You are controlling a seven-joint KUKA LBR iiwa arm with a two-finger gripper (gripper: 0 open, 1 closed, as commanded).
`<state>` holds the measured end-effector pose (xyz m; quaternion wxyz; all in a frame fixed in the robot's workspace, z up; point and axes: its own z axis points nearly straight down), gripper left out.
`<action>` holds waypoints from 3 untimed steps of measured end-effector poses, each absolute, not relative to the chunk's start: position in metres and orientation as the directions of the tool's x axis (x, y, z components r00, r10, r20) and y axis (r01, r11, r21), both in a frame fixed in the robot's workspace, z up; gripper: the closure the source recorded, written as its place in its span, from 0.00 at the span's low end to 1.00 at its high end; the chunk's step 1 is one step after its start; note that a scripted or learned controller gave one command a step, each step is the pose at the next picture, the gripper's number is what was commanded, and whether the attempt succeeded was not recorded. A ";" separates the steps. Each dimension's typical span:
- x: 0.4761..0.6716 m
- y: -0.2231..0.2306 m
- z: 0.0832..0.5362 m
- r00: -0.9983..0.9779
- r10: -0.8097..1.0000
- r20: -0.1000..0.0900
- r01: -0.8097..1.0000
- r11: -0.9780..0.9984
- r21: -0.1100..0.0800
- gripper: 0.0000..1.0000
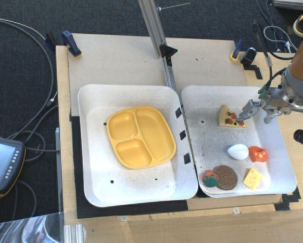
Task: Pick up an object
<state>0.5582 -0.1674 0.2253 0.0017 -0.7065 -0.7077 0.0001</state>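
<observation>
The right bin [273, 135] holds several toy foods. A pizza slice [229, 117] lies near its middle. A white egg [237, 151] and a red cube [258, 154] sit below it. Along the front edge are a yellow cheese wedge [253, 178], a brown cookie [225, 177] and a small red and green piece [210, 177]. My gripper [258, 114] hangs over the right bin's upper right part, just right of the pizza slice. It is open, with nothing between its fingers. The left fingertip [247, 111] is close to the slice's right edge.
A yellow divided plate [140, 136] lies in the left bin [90, 181]. A metal post [152, 19] slants up from between the bins. Clamps sit at the bench's back corners, and cables lie at the far right.
</observation>
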 end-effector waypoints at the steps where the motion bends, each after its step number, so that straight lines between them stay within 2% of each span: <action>1: 0.558 -0.167 0.225 -0.001 1.000 0.002 1.000 0.001 -0.002 0.00; 3: 0.561 -0.169 0.100 0.000 1.000 0.003 1.000 0.000 -0.009 0.00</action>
